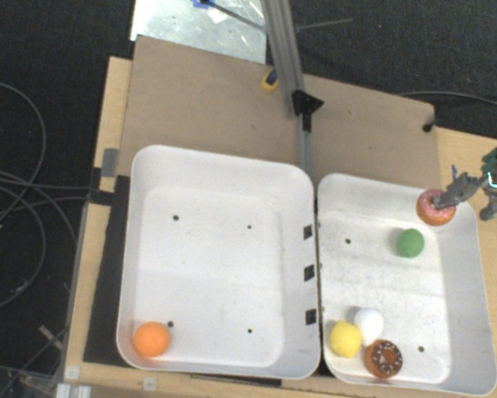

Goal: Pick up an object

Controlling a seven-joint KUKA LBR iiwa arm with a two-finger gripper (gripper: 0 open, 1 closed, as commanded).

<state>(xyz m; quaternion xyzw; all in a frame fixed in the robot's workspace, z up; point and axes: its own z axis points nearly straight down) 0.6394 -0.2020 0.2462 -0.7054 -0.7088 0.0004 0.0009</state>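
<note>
Pink frosting covers the small round doughnut (pixel 435 208), which sits at the far rim of the right bin (pixel 476 310). The gripper (pixel 474 192) hovers at the doughnut's right, one finger reaching its top edge; whether the fingers are released or clenched, I cannot tell. Nearer in that bin lie a green ball (pixel 410 243), a white ball (pixel 369 321), a yellow ball (pixel 345 339) and a chocolate doughnut (pixel 383 358). An orange ball (pixel 150 339) rests in the left bin (pixel 224 175).

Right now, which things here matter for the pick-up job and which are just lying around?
In play: the tool, the pink doughnut by its tip, the right bin.

Lying about: green ball, white ball, yellow ball, chocolate doughnut, orange ball in the left bin.
</note>
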